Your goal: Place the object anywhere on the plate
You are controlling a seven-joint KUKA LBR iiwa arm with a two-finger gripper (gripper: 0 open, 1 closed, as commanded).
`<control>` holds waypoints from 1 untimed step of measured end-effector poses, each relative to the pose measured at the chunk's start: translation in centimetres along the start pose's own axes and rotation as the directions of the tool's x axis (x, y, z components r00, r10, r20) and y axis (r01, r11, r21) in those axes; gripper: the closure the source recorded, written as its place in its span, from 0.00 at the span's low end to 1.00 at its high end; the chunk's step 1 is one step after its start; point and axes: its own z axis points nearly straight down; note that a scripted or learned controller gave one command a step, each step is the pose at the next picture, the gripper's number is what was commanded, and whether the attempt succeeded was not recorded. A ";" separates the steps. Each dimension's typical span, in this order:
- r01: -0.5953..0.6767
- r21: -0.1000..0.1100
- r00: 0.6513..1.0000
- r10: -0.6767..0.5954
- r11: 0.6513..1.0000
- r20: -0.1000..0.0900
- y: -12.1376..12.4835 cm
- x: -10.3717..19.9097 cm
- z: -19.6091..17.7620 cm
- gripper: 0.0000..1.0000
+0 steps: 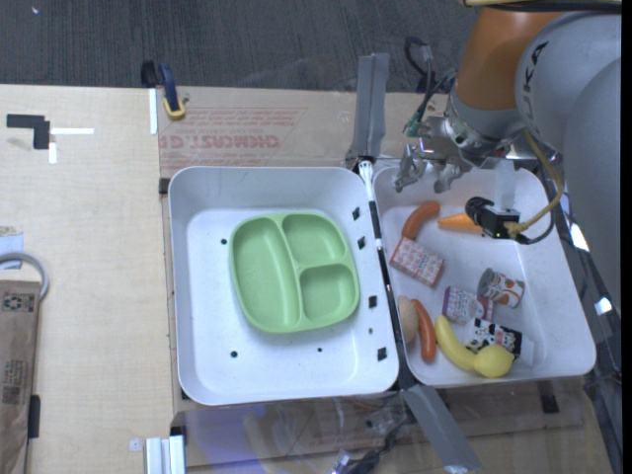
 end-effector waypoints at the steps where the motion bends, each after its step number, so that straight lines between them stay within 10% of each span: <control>1: -0.066 0.002 0.998 0.066 0.998 -0.001 -6.1 7.8 0.0 1.00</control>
